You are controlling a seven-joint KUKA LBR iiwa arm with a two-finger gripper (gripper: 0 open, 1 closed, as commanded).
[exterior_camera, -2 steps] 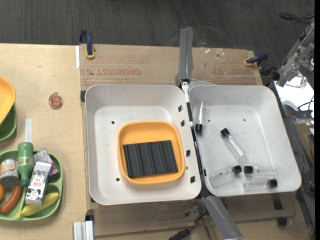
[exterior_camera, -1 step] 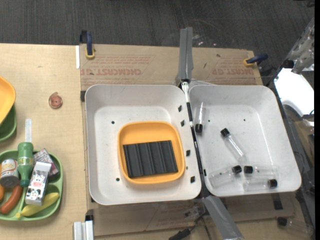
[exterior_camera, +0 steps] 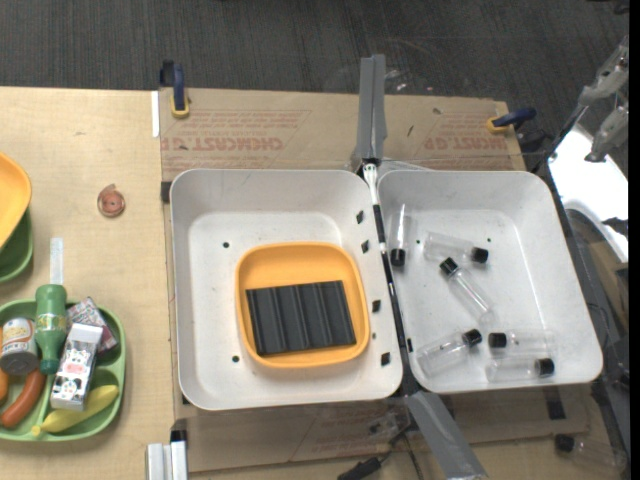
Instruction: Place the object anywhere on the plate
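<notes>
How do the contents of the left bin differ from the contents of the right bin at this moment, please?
The left bin holds one orange plate carrying a dark ribbed block; the right bin holds several small clear vials with black caps. The plate sits centred, while the vials lie scattered, pointing different ways. The block is opaque; the vials are see-through. Both bins are shallow and white.

Left of bins: green tray [exterior_camera: 100, 408] with toy food, a green bottle [exterior_camera: 50, 320] and a small carton [exterior_camera: 72, 366]
Far left edge: orange bowl [exterior_camera: 10, 206] stacked on a green one
Bench top: pink disc [exterior_camera: 112, 202]
Cardboard back edge: two clamps [exterior_camera: 176, 90]
</notes>
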